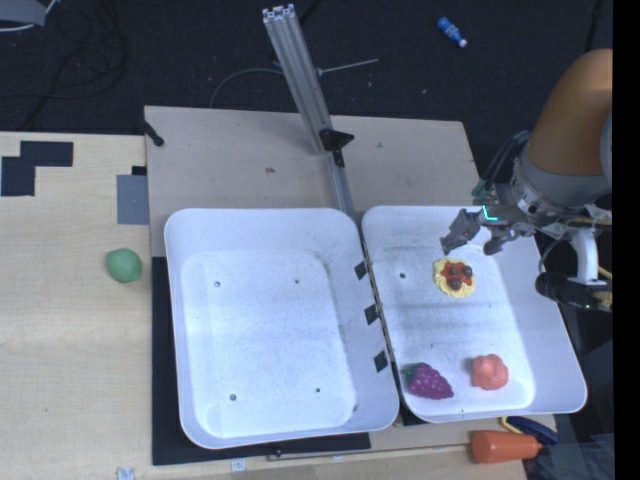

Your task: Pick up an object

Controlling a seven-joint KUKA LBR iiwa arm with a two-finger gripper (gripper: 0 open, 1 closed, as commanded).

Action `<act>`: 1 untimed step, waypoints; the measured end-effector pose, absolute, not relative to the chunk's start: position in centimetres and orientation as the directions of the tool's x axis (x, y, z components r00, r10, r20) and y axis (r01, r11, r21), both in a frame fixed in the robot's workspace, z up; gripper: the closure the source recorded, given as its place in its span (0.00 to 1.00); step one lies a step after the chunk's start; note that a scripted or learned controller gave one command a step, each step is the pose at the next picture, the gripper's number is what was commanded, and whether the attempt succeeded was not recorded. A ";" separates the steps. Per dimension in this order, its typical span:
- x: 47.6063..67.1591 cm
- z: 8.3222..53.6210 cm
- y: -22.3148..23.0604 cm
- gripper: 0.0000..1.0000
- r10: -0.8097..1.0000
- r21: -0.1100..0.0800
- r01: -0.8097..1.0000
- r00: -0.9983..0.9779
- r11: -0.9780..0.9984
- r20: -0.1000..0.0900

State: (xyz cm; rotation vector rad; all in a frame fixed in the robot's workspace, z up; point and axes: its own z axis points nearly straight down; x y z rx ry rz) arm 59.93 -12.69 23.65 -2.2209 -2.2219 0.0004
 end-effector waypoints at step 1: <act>59.9 23.6 -12.7 0.00 1.000 0.000 1.000 0.000 0.000 0.000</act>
